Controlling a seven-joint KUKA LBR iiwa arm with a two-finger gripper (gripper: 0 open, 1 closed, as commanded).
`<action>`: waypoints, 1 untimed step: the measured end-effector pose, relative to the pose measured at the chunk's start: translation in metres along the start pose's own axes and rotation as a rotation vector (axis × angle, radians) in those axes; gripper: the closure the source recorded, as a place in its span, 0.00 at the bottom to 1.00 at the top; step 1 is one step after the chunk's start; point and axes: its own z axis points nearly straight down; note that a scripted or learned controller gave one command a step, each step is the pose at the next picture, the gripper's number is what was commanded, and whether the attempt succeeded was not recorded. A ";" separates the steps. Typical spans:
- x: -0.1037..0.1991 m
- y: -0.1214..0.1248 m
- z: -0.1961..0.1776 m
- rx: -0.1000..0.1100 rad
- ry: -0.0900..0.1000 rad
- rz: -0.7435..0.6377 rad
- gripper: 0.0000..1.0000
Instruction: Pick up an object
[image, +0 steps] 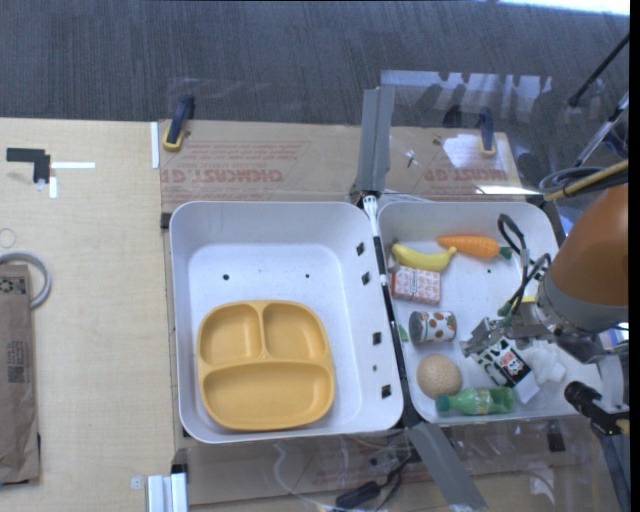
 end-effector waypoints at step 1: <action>-0.032 0.000 0.030 -0.007 0.000 0.038 0.00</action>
